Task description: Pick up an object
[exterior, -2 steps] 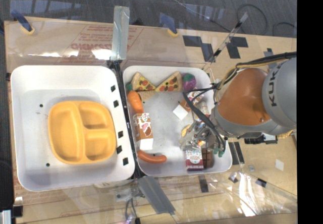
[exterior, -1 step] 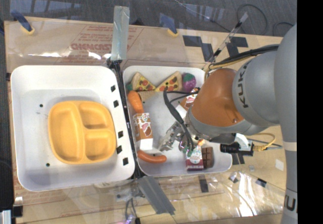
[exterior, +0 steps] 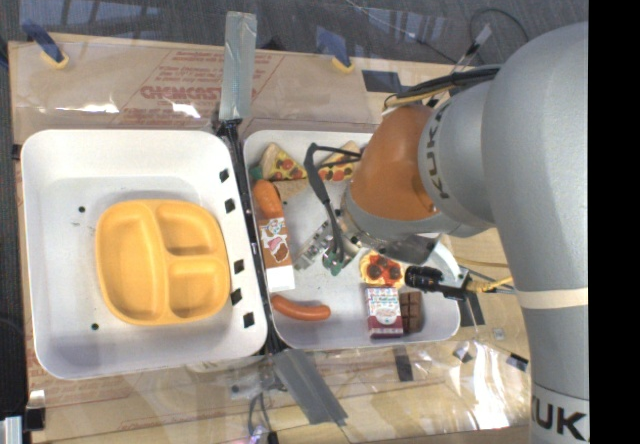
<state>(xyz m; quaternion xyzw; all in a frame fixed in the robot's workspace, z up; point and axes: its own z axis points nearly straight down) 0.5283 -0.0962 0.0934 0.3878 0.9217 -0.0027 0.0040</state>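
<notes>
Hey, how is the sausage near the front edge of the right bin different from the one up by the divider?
The front sausage lies crosswise, its length running left to right; the divider sausage runs front to back along the bin wall. The front sausage looks longer and slimmer, the divider sausage shorter and thicker. The front one lies apart from other items; the divider one sits against a white packet. Both are orange-red and lie flat in the right bin.

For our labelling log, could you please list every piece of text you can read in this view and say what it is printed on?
"KUK": partial lettering on the arm, on the orange band and again at the base.
Red print on the taped sheet behind the bins: too faint and reversed to read.
Labels on the long packet and the small red packet: too small to read.
</notes>
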